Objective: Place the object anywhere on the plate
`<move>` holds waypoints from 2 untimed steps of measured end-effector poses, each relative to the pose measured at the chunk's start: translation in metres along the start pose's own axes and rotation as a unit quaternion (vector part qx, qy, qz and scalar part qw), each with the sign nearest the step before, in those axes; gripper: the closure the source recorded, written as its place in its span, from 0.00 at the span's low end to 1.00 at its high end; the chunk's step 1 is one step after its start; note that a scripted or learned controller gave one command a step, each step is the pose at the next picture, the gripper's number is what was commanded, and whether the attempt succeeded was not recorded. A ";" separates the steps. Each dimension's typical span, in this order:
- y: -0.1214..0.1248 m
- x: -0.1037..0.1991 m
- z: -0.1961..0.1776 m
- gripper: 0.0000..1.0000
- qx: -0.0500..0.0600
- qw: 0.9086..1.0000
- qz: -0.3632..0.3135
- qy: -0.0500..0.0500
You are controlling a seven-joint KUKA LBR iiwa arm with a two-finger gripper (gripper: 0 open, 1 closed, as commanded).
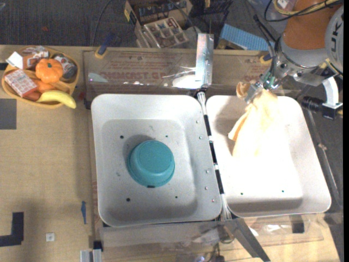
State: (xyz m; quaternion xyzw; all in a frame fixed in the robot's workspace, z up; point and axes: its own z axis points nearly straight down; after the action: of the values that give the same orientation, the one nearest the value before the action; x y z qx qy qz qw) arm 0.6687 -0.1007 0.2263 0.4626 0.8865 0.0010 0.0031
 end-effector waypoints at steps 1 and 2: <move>0.001 0.040 -0.003 1.00 0.001 0.980 -0.197 0.002; 0.007 0.089 -0.002 1.00 0.000 0.922 -0.388 0.002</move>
State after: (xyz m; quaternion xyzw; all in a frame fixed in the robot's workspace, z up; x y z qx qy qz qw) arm 0.6237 -0.0231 0.2281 0.0827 0.9966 0.0009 0.0019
